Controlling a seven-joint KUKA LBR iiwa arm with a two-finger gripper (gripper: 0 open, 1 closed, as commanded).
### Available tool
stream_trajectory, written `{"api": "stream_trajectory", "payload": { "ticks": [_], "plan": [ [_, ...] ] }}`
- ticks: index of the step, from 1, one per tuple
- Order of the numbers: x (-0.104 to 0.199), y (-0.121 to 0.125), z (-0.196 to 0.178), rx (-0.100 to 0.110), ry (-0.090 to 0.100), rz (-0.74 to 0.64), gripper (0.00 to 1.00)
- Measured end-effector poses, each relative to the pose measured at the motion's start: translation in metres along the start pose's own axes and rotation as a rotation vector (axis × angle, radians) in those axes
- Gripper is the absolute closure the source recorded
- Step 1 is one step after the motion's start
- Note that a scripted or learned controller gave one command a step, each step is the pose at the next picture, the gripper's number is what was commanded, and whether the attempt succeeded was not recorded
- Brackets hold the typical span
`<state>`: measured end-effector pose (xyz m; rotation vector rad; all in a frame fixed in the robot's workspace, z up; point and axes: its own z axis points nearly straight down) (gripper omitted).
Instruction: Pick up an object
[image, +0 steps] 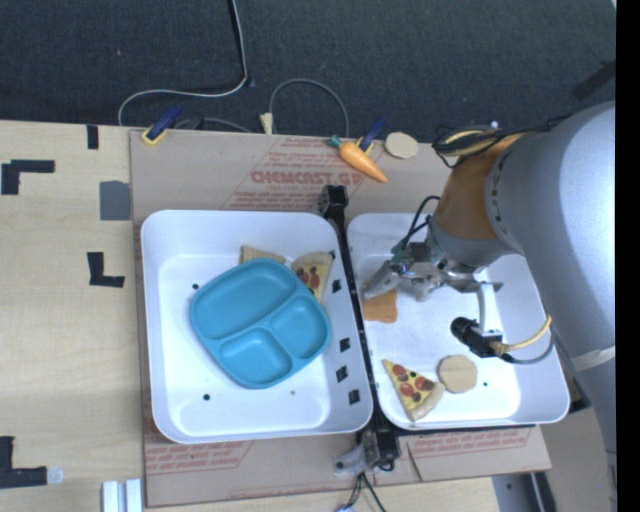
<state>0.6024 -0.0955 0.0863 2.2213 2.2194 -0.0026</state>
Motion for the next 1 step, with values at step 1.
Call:
{"api": "stream_trajectory", "payload": {
  "ticks": [1],
  "plan": [
    [-0.0016,0.0016,0.0,0.0,0.002,-0.002,0.0]
  ]
}}
